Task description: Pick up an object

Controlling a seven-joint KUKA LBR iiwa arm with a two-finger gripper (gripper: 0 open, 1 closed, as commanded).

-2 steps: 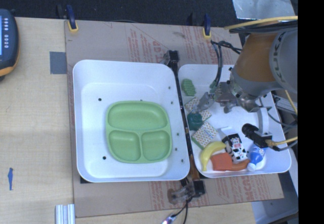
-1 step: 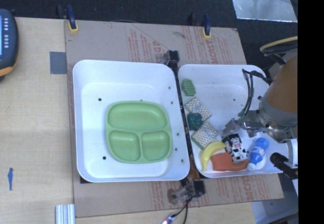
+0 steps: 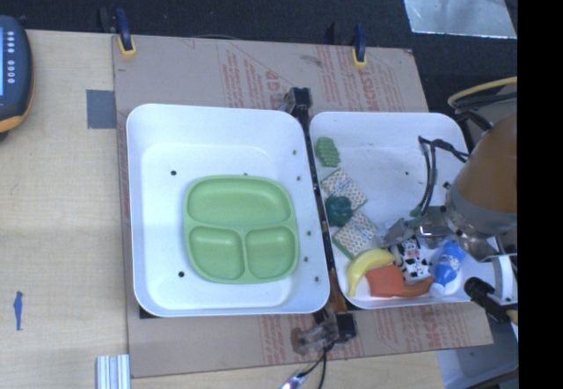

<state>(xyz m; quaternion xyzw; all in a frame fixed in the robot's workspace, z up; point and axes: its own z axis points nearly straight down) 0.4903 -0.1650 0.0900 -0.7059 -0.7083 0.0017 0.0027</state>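
Two white bins side by side on brown cardboard (image 3: pixel 264 70) clamped to a pale wood bench (image 3: pixel 53 229). Left bin (image 3: pixel 149 202) — green divided plate (image 3: pixel 240 229). Right bin (image 3: pixel 387 136) — banana (image 3: pixel 362 266) and orange block (image 3: pixel 387 282) along near edge. Gripper (image 3: pixel 413 248) low over these; finger state not discernible. Dark floor beyond.

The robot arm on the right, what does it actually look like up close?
The arm is a rounded body, orange-brown on top with a grey metal collar below. A thin black cable loops beside it over the right bin. The gripper end is small, dark grey metal with white, black and red bits.
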